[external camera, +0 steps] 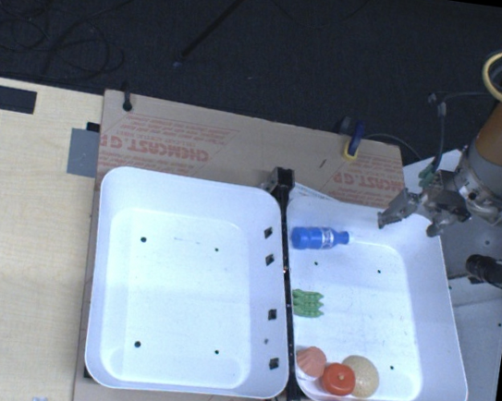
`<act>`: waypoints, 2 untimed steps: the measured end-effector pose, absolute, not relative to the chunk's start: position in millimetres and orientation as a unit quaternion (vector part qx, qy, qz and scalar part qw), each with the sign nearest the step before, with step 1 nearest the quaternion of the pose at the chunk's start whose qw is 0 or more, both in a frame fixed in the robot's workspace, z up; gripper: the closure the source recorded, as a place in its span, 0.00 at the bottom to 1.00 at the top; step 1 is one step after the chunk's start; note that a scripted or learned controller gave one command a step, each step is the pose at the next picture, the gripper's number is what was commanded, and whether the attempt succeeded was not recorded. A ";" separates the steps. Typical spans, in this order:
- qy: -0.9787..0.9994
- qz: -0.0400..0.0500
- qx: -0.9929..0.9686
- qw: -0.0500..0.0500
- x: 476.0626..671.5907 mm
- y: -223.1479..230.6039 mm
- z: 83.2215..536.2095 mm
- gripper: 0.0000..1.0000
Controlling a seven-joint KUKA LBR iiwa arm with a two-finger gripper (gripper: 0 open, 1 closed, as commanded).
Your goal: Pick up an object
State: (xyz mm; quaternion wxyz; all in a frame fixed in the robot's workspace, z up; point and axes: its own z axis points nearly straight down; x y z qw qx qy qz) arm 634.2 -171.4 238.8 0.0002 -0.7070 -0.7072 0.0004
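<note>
Overhead slanted view of the bench. We see the gripper (415, 213) poised above the far right corner of the right bin (441, 307), outside the cluster of objects; its two fingers stand visibly spread, with nothing between them — the jaws are open and empty. We judge the step in hand to be the approach: no object has yet been chosen by contact, and the pick itself is not begun.

Candidates, placed relative to the jaws: the blue bottle (319, 239) lies on its side nearest to them, a little toward the divider and toward the near edge. The green pod-like item (307, 303) lies further off in the same direction, well apart from the jaws. The orange-red ball (337, 379), a pale round item (361, 374) and a pinkish piece (310, 360) crowd the near rim, farthest from the jaws and touching one another.

The next move — in our judgement — calls for travel over the bottle, alignment of the fingers across its narrow body, then descent. The left bin (130, 196) plays no part.
</note>
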 end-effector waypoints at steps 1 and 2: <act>-0.706 0.002 -0.709 0.003 578.0 -215.7 216.3 0.00; -0.707 0.001 -0.707 0.001 580.9 -214.5 227.5 1.00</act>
